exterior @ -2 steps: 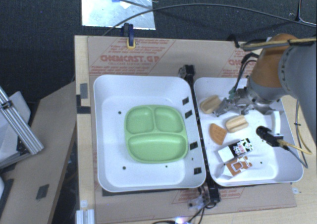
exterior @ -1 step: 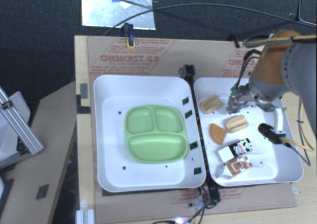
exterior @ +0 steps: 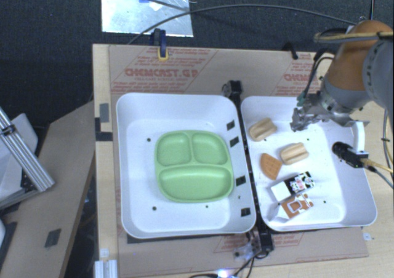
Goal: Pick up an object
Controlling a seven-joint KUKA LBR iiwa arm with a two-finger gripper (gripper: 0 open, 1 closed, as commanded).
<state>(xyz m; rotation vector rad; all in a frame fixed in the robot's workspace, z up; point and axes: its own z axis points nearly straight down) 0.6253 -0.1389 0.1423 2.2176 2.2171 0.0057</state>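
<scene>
The pincer point(exterior: 300, 120) hovers over the right bin's point(exterior: 351, 215) upper part, just right of a bread roll point(exterior: 262, 129); nothing sits between its fingers; whether they're apart, I cannot tell.

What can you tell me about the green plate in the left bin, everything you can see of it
The green plate is a pale green divided tray with rounded corners, seemingly matte plastic. It has three sunken compartments: two smaller ones on the far side and one long one on the near side, split by raised ridges. It lies flat and right side up, turned slightly askew, near the middle of the left bin. It rests on the bin's floor, clear of the walls. Nothing sits in it or touches it.
</scene>
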